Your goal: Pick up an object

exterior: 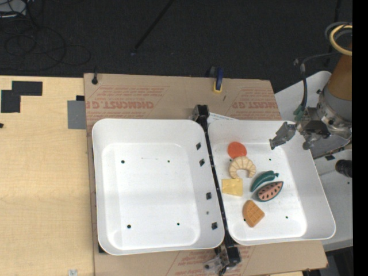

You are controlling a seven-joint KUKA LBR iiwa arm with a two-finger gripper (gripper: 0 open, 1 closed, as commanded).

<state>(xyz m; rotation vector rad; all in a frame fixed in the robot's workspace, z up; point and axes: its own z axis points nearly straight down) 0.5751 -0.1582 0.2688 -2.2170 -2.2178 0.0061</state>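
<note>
The right bin (313, 211) holds several toy foods: a red round piece (236, 150), a tan croissant (242, 166), a yellow block (232, 187), a dark green pod (264, 180), a watermelon slice (269, 191) and an orange waffle-like piece (253, 213). My gripper (296, 140) hangs over the right bin's far right corner, to the right of and above the foods. Its fingers stand open, with nothing between them.
The left bin (99, 154) lies beside the right one, with a black clip strip (208, 171) along the shared edge. Both bins rest on a cardboard sheet (149, 96). A blue-and-yellow clamp (218, 80) sits at the cardboard's far edge.
</note>
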